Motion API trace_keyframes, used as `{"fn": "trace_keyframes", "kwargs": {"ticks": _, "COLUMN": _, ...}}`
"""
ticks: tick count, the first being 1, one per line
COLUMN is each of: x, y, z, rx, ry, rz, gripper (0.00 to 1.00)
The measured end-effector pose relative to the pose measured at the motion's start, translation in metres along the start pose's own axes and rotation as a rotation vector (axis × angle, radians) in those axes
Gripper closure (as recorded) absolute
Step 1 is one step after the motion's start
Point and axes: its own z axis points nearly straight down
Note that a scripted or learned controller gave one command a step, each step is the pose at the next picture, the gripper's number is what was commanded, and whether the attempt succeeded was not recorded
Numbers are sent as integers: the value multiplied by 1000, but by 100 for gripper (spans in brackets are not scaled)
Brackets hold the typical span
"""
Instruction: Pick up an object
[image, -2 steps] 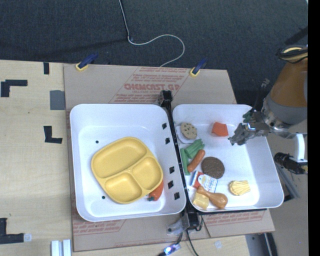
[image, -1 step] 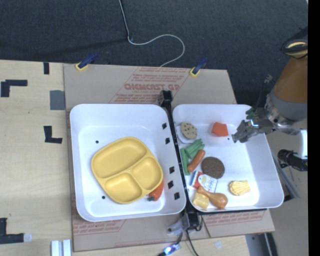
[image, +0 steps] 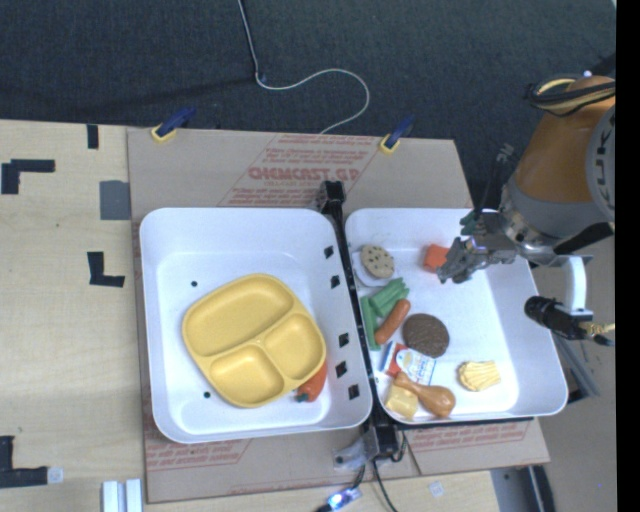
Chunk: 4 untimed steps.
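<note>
Our gripper (image: 458, 268) hangs over the right bin (image: 510, 330), just beside the orange block (image: 434, 257); we cannot tell its grip. Below the block lie the brown patty (image: 426, 334) and hot dog (image: 391, 320)

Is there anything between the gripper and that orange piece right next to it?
Nothing visible. The gripper is in the right bin, with the orange piece directly beside it; the cookie and the other toy food lie farther off.
</note>
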Motion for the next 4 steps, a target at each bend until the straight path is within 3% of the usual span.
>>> {"fn": "trace_keyframes", "kwargs": {"ticks": 2, "x": 116, "y": -5, "z": -6, "rx": 2, "ry": -1, "rz": -2, "gripper": 100}}
{"fn": "trace_keyframes", "kwargs": {"ticks": 3, "x": 142, "y": -14, "z": 9, "rx": 3, "ry": -3, "rz": 3, "gripper": 100}}
{"fn": "trace_keyframes", "kwargs": {"ticks": 4, "x": 136, "y": -7, "z": -5, "rx": 0, "ry": -3, "rz": 3, "gripper": 100}}
